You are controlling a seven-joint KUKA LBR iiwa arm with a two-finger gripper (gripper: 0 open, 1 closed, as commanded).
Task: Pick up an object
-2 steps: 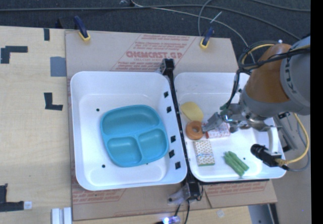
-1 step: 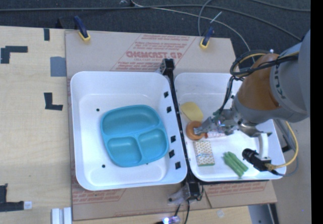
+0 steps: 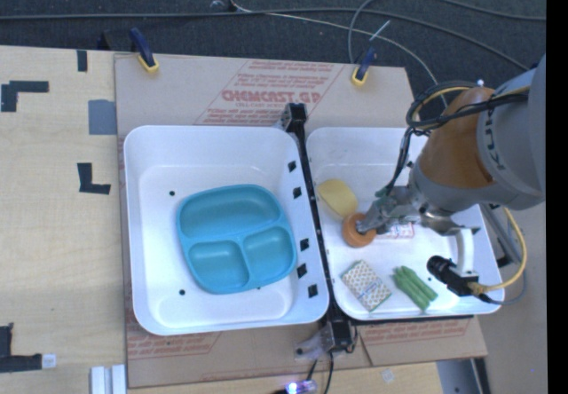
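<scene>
Nearest the camera, along the front wall of the right bin (image 3: 417,317), lie a white patterned packet (image 3: 366,285) and a green ridged object (image 3: 415,287), close to each other but apart. Farther back in the same bin, a yellow rounded object (image 3: 337,196) sits near the divider, with an orange round object (image 3: 358,232) just in front of it. The left bin (image 3: 142,206) holds a blue three-compartment plate (image 3: 235,237), lying flat near its middle. Both bins rest on a cardboard sheet (image 3: 257,90) clamped to the tabletop (image 3: 53,206). The grey arm (image 3: 484,157) reaches in over the right bin, and its end effector (image 3: 380,216) is lowered at the right edge of the orange round object, apparently touching it. Whether the tips are spread or closed cannot be told, since the wrist hides them. The step in hand appears to be the descent onto the orange object, the likely target. The next move probably calls for closing squarely across it and lifting straight up, avoiding the neighbouring yellow object.
</scene>
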